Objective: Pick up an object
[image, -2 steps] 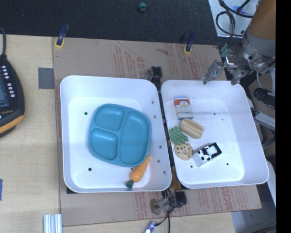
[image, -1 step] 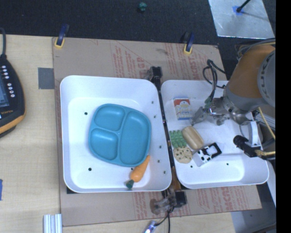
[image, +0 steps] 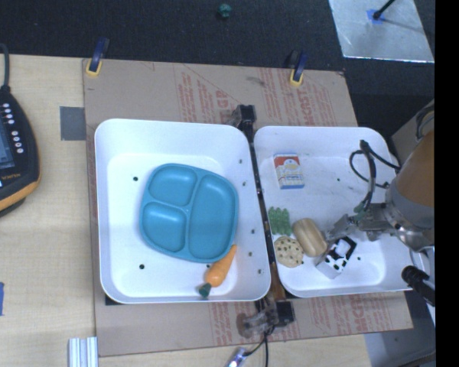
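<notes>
Hovering tool [image: 344,235] over black-and-white block [image: 336,255], right bin [image: 321,140].

Both bins [image: 107,205] look like smooth white plastic, slightly glossy. Blue plate [image: 190,212] is matt moulded plastic, three compartments. Carrot [image: 220,269] looks like plastic, smooth orange. Cookie [image: 288,251] has a rough, speckled surface; bread roll [image: 310,236] is smooth, tan, faintly shiny. Small box [image: 289,170] looks like printed card. Black-and-white block [image: 336,257] has a hard, printed look. Bench sheet [image: 214,90] is brown matt cardboard; tabletop [image: 38,266] is pale wood grain. Gripper [image: 344,232] is grey metal, dull. Pendant [image: 4,151] is dark plastic with an orange rim.
</notes>
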You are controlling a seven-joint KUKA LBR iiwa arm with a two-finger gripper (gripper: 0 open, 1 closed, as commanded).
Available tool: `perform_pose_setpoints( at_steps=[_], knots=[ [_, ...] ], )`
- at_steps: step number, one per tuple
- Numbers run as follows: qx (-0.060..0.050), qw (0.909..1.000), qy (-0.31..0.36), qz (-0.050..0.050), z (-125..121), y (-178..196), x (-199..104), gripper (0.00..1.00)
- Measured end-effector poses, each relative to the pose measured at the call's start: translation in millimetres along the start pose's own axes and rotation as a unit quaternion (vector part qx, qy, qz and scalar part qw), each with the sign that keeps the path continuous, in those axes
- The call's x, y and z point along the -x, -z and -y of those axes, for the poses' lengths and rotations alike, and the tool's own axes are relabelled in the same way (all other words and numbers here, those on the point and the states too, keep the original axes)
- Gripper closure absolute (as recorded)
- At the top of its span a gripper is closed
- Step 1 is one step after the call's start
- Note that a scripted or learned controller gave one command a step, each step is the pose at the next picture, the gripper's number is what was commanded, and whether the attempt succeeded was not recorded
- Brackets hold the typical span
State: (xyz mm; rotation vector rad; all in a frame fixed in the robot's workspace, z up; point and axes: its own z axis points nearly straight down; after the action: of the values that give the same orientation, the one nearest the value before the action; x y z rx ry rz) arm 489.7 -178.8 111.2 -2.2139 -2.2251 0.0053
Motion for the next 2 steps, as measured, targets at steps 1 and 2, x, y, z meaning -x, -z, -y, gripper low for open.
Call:
perform_pose_setpoints(
  at_steps=[1, 2],
  knots=[
    [0.005, 1.0000, 0.002, 0.002, -3.5, 12.1, 0.5, 1.00],
    [0.006, 1.0000, 0.004, 0.003, -4.2, 22.5, 1.5, 1.00]
  ],
)
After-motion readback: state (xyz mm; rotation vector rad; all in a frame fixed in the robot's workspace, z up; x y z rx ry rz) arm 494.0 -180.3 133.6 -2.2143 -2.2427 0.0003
